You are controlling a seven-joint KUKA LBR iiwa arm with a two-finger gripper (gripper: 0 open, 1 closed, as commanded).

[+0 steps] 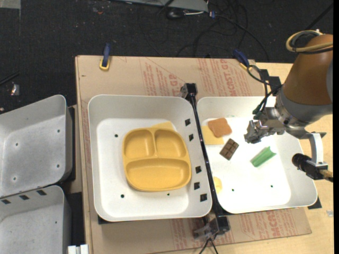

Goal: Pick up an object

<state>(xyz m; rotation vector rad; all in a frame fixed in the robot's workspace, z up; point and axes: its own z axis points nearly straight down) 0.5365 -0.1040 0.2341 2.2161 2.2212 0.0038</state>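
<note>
our gripper (256,133) hangs above the green block (263,156), which lies just below-right, slanted; grip state probably unreadable.

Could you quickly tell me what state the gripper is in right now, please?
Gripper: above the right bin, near the green block; open or shut cannot be told, and nothing shows between its fingers.

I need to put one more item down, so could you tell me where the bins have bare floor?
The right bin's near half, below the green block, is bare. Its far half is crowded. The yellow tray covers most of the left bin.
</note>
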